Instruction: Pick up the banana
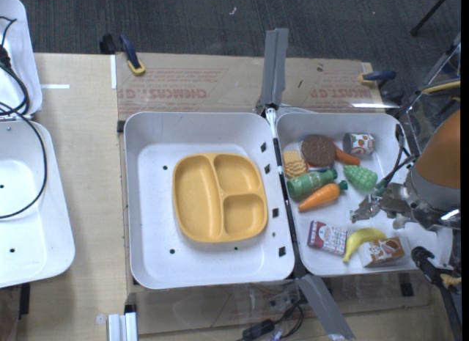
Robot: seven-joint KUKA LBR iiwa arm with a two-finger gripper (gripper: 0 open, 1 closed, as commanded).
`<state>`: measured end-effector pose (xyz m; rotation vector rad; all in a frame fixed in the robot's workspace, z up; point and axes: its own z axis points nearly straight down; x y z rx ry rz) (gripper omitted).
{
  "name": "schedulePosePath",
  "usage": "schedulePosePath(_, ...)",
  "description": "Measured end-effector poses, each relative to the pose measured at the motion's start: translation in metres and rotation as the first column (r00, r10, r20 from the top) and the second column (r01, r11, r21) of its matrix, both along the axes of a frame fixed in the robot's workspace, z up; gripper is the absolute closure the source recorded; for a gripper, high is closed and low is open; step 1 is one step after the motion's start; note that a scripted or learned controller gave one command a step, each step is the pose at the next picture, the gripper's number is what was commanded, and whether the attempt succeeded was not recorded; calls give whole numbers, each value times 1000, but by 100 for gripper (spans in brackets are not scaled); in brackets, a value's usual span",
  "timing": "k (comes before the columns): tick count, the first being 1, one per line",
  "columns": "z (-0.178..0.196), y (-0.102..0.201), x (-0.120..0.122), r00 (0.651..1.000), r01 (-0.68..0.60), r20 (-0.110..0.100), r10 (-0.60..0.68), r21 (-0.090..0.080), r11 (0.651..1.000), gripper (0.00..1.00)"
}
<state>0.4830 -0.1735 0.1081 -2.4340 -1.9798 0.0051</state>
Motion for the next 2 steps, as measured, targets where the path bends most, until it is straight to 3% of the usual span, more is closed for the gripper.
schedulePosePath(1,-17,32,-6,999,-37,1,37,-1,999,0)
schedulePosePath(2,-17,32,-6,999,-37,2,37,-1,999,0)
